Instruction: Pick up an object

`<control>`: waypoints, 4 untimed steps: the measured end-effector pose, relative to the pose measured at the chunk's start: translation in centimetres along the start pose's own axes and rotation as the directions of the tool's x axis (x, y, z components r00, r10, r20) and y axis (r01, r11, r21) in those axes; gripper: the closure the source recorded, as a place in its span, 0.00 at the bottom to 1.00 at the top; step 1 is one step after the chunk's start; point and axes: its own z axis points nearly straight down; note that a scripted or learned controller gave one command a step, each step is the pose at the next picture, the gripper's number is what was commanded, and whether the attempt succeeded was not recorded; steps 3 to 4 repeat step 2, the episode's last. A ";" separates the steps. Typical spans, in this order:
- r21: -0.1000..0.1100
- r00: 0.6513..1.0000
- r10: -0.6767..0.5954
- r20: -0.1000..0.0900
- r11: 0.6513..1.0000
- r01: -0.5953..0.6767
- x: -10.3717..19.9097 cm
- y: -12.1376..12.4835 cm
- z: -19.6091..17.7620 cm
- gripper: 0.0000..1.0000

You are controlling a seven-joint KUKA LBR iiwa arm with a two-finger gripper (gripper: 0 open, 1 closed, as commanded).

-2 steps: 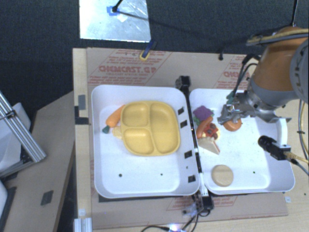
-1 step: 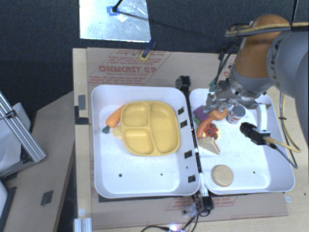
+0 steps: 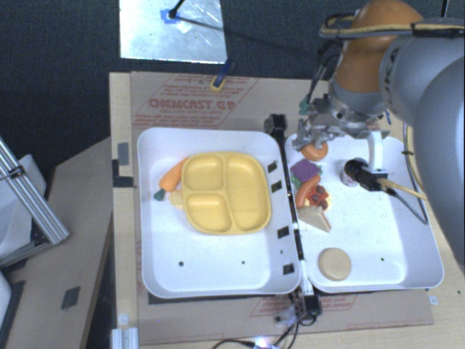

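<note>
A single fixed camera is looking down at a slant from above the bench, standing back far enough to be taking in both white bins side by side, with the grey arm reaching in from the frame's right.

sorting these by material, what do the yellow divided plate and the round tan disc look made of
The yellow divided plate looks like moulded plastic: one even colour, smooth rounded compartment walls, a soft sheen rather than a glaze. The round tan disc looks matt and slightly mottled, perhaps a plastic or foam toy cookie; the view is too coarse to say which.
</note>
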 end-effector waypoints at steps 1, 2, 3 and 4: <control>0.000 1.000 0.001 0.000 1.000 -0.001 1.3 2.1 -1.7 1.00; 0.004 1.000 0.003 0.001 1.000 -0.003 1.6 1.4 0.0 1.00; 0.004 1.000 0.003 0.001 1.000 -0.003 1.6 1.4 0.0 1.00; 0.004 1.000 0.003 0.001 1.000 -0.003 1.6 1.4 0.0 1.00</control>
